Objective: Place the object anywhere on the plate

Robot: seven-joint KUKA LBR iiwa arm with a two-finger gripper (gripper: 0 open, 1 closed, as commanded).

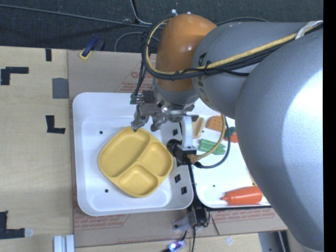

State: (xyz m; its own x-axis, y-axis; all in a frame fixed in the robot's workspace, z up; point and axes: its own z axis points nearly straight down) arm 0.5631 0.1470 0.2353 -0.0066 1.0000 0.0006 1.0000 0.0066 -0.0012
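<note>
A: We see the gripper [147,123] hanging over the left bin [86,140], right at the upper edge of the yellow plate [135,161]. Its two dark fingers [138,122] point down toward the plate's rim, apart from each other with nothing between them, so we read them as open and not gripping anything.

B: Agreed. We'd add that the plate has three compartments and lies tilted in the bin, taking up most of its floor. All three compartments look bare to us.

A: For the object, we look to the right bin [231,198]. An orange carrot-shaped toy [242,196] lies near its lower edge, well apart from the plate and from the gripper.

B: We also see a green piece [212,146] and a tan waffle-like piece [214,123] higher in that bin, just beside the arm [273,98], partly hidden by a yellow cable [223,140] looping across them. We cannot tell which of these is the one meant.

A: The arm's orange band [181,41] sits above the wrist, over the top edge of the left bin. The grey body covers much of the right bin.

B: And both bins rest side by side on the brown cardboard-covered counter [31,156], touching along their inner walls.
</note>
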